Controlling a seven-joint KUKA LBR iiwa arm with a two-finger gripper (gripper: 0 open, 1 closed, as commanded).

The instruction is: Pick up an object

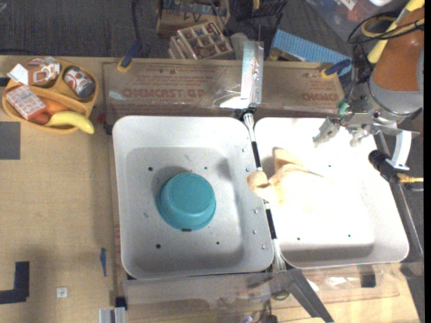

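My gripper point(342, 130) hangs over the far edge of the right bin point(350, 247), its two fingers spread apart with nothing between them, so I judge I am poised above the work rather than committed to a grab. The nearest thing to take is a pale, tan, floppy object point(283, 173), lying against the right bin's left wall by the divider, apart from my fingers; what it is I cannot tell. In the left bin point(135, 147) a teal bowl point(188, 201) sits upside down near the middle, an awkward shape to pinch. The cardboard point(175, 89) behind the bins carries reddish lettering, too blurred to read.
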